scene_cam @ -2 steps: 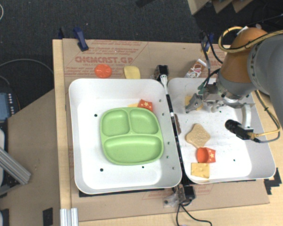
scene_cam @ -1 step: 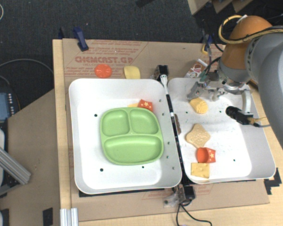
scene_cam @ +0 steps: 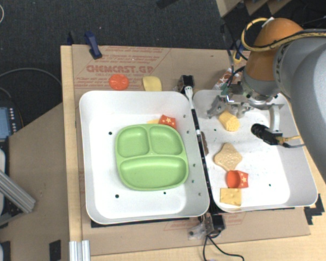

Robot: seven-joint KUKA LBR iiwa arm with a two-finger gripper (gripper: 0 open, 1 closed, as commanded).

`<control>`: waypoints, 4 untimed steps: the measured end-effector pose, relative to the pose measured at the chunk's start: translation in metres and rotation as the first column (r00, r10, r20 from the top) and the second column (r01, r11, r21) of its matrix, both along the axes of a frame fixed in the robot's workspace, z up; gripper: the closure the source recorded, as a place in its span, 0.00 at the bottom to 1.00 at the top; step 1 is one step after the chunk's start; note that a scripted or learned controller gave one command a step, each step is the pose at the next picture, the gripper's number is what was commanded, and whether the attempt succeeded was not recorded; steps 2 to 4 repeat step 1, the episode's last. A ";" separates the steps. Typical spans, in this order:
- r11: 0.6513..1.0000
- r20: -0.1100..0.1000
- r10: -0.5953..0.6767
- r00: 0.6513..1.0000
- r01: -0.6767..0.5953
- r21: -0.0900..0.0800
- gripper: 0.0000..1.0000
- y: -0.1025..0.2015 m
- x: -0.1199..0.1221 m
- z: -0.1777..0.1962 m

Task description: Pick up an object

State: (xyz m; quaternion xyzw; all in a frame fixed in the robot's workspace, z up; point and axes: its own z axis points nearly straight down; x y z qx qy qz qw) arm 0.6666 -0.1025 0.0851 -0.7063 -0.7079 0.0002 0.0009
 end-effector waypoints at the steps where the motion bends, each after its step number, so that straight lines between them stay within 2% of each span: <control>1: 1.000 0.004 0.000 1.000 0.000 -0.002 1.00 -0.001 0.001 0.011; 4: 1.000 0.004 0.000 1.000 0.000 -0.002 1.00 -0.001 0.001 0.011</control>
